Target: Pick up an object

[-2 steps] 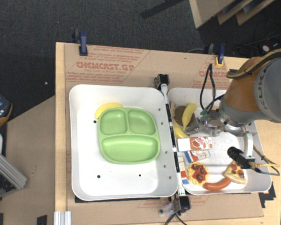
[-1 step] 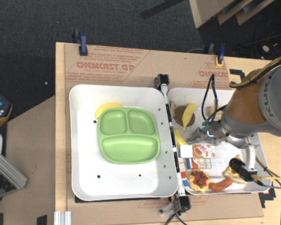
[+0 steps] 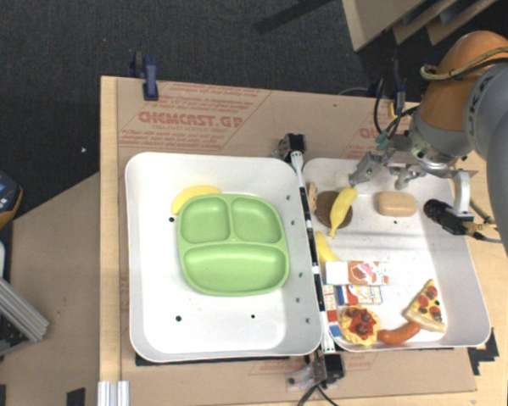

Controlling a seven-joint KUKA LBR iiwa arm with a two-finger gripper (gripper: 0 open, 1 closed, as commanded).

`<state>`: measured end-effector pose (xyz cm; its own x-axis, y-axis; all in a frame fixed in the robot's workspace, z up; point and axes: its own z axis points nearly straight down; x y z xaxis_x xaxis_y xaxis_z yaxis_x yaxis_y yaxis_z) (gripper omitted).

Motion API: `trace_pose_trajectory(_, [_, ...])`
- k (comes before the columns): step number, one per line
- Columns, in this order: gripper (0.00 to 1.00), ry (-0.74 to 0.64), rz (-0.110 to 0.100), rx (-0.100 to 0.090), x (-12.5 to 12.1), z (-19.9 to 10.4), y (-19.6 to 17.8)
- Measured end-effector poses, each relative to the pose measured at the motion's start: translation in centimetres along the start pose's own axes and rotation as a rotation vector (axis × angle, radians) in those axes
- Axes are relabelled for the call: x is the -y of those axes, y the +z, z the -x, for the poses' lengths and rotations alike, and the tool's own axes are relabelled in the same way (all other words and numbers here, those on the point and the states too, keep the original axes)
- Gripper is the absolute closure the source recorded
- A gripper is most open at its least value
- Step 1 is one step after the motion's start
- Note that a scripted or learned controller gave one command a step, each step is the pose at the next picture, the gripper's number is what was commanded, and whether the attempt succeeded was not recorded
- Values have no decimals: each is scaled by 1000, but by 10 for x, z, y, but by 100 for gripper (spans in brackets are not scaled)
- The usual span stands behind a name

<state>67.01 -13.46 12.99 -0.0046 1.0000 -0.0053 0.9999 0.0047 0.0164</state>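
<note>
End effector (image 3: 390, 167) hovered above right bin (image 3: 462, 277), fingers spread, nothing held. You faced light, stiff toy banana (image 3: 341, 208); grip across its narrow middle.

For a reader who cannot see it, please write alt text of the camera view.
The grey arm's claw hovers at the far end of the right bin, near a banana and a tan block. The left bin holds a green divided plate.
</note>
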Motion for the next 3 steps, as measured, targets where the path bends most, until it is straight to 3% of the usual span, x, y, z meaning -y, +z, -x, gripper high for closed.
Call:
trace_pose_trajectory(1, [0,1,-13,-5,2,-43,-9])
trace_pose_trajectory(2, [0,6,-16,-6,14,-43,45])
trace_pose_trajectory(3, [100,5,-22,-5,14,-43,33])
